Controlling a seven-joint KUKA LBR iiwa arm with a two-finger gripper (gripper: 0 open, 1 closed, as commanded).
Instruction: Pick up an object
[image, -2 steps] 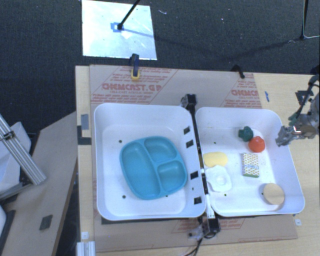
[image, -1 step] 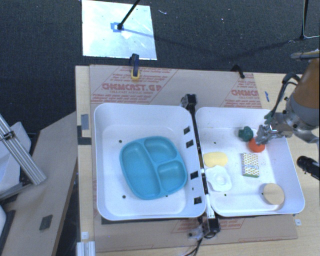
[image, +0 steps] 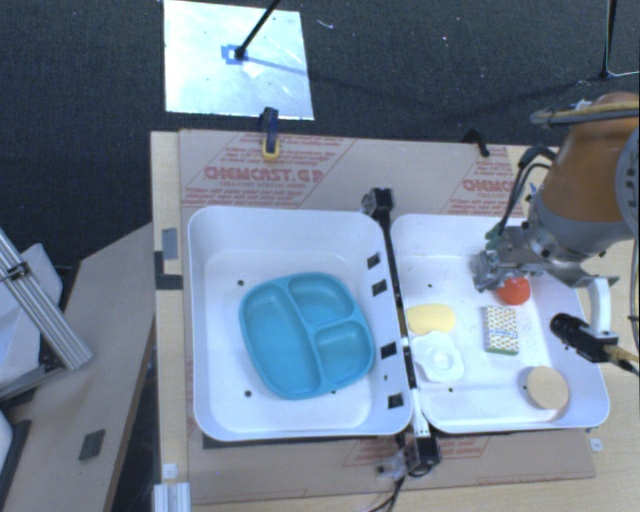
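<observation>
The tabletop is a pale board with red CHEMCAST print all over it. Two white bins sit right on it, touching side by side: left bin, right bin. A yellow clamp grips the back edge, with a black clip further right.

Single fixed camera above bench, looking down at slant, both bins framed.
</observation>
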